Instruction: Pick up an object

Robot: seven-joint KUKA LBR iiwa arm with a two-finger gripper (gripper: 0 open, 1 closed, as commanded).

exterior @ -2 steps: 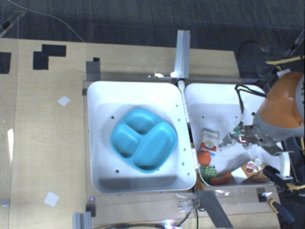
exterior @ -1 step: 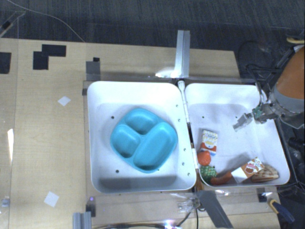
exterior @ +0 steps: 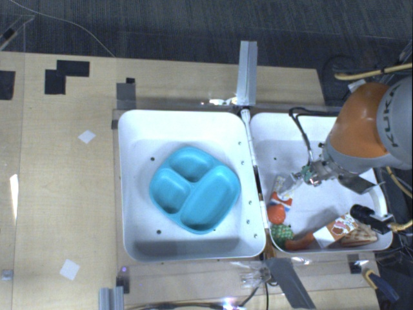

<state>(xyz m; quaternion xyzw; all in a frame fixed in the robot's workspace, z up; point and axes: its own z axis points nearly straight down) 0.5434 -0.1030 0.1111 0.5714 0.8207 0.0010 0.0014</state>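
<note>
One gripper is reaching down into the right bin, its tip hanging close over a small red-and-white object near that bin's left wall. Whether the jaws are spread or pressed together cannot be told from this slanted overhead angle.

Just below the red-and-white object, an orange ball is sitting against the same wall, with a green item beside it in the near left corner. A reddish-brown item is lying along the bin's near edge, and a printed snack bag is resting farther right.

Behind the gripper, the grey arm with its orange band is stretching in from the right.

In the left bin, a blue three-compartment plate is lying flat near the middle, well apart from the gripper. Both bins are sitting side by side on the pale wooden bench.
</note>
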